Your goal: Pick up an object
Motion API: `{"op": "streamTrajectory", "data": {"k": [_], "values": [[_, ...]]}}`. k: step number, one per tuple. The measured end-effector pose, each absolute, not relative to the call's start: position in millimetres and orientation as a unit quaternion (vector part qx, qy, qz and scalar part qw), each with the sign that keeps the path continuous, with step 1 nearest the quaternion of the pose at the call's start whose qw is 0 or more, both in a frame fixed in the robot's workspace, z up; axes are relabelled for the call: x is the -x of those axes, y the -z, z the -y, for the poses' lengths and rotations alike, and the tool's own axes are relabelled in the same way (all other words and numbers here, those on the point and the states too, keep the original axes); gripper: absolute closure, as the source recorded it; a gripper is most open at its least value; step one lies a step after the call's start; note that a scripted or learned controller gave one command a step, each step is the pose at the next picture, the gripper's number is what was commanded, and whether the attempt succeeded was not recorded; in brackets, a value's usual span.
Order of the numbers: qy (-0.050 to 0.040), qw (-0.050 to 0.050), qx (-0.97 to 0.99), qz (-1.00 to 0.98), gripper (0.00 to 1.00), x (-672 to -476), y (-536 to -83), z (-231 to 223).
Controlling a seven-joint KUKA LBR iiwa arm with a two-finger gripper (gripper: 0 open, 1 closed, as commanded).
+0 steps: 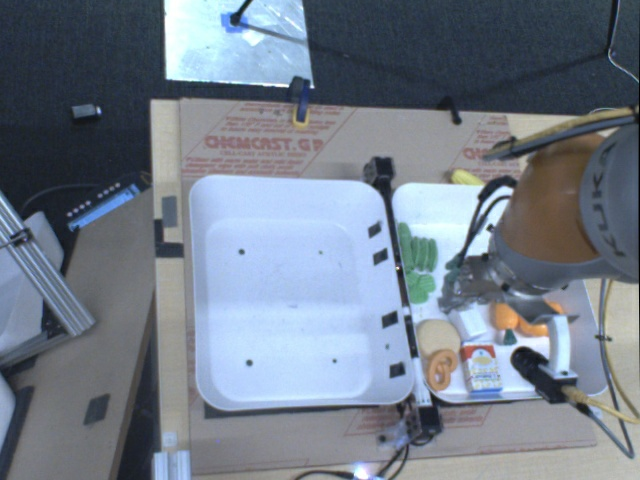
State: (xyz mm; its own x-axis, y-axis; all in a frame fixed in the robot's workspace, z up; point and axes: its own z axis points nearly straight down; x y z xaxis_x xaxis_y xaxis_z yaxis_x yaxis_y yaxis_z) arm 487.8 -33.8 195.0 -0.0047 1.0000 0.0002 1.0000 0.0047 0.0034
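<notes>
Looming largest and highest over the bench, the arm's [560,203] grey shell and orange band come in from your right and hang over the right bin [432,200]. Below the wrist, the gripper [462,290] sits low among the bin's contents, but you cannot tell from this angle whether it is spread or closed, or whether anything is in it.

Your candidates all lie in that bin: a green ridged piece [418,258] just left of the gripper, a tan round item [436,336] and a pretzel-shaped piece [440,368] below it, a small red-and-white carton [482,370] at the near edge, an orange object [508,318] partly under the wrist, and a yellow one [464,178] at the far rim. The left bin [230,268] has its white floor showing.

Judge this as the reach-and-descend step: the tool is down at the objects, nothing is visibly lifted. The next move calls for settling over a single item, probably the green piece or whatever lies under the wrist, then closing and raising straight up without dragging neighbours.

Both bins rest on a cardboard sheet [260,138] on the bench. Beyond it, dark carpet [80,28] carries a shiny metal plate [236,28] and loose cables.
</notes>
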Motion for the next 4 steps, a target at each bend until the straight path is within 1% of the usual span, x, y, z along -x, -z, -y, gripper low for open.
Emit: {"op": "streamTrajectory", "data": {"k": [1, 2, 3, 4], "values": [[-0.0069, 0.009, -0.705, -0.709, 1.00, -545.0, -369.9, 57.7], [-0.0025, 0.000, -0.702, -0.713, 1.00, -558.0, -356.0, -57.1], [-0.0016, -0.002, -0.700, -0.714, 1.00, -533.8, -346.6, -183.4], [0.0013, -0.002, -0.704, -0.710, 1.00, -551.0, -277.9, -237.9]]}}
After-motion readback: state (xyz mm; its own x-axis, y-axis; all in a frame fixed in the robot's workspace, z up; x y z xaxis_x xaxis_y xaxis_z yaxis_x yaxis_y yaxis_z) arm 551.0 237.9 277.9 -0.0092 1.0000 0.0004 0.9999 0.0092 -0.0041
